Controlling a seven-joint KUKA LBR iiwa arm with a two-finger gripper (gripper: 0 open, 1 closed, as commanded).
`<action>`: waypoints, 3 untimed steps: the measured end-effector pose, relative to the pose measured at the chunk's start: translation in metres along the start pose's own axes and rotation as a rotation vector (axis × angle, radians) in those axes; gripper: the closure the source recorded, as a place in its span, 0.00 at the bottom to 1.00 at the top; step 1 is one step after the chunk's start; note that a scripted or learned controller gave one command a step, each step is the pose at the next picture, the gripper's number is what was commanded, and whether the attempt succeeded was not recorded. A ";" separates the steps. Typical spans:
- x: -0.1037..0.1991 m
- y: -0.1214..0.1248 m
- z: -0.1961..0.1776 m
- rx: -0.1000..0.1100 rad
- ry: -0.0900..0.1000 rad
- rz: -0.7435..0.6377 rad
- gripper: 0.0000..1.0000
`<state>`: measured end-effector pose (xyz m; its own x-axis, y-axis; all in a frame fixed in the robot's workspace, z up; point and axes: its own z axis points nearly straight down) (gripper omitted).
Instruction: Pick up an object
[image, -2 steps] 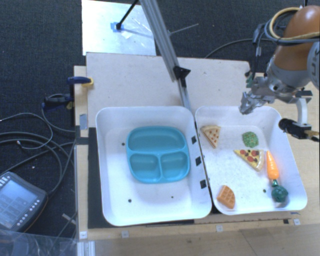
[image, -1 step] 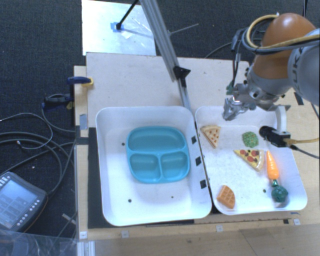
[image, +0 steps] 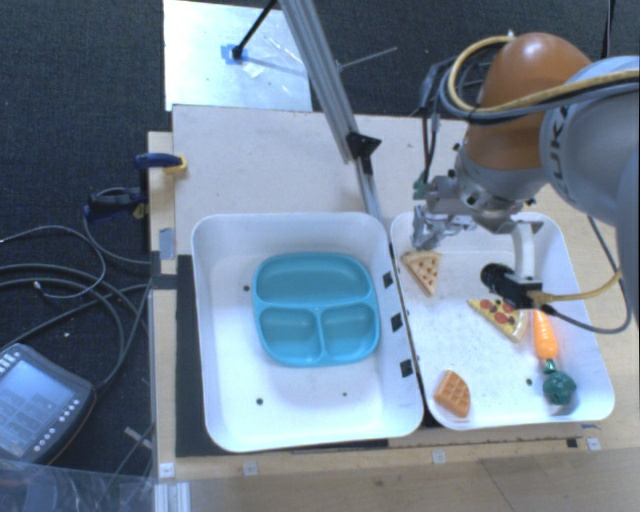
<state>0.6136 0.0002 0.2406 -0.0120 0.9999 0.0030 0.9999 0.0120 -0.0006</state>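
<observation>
Bins (image: 215, 330): 2 | tray (image: 315, 320): 1 | pizza slices (image: 424, 270): 2 | waffle (image: 452, 394): 1 | carrot (image: 545, 337): 1

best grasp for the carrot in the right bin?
Probably the orange body of the carrot, mid-length, from straight above. It lies flat, long axis running toward the bin's near wall, so close the fingers across its narrow width. Avoid the green top; the pizza slice crowds its left.

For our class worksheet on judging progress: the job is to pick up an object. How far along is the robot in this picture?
Done: the grey arm's hand is at the right white bin's far-left corner, close to the yellow wedge-shaped toy slice. In hand: nothing visibly lifted; whether it grips anything cannot be told. Left: the pick itself. The pizza slice, orange carrot, waffle piece and green broccoli lie on the bin floor.
</observation>
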 end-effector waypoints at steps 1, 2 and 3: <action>0.049 -0.005 0.001 0.000 0.000 0.001 1.00; 0.096 -0.019 -0.004 0.000 0.000 0.001 1.00; 0.092 -0.018 -0.004 -0.001 -0.002 0.009 0.00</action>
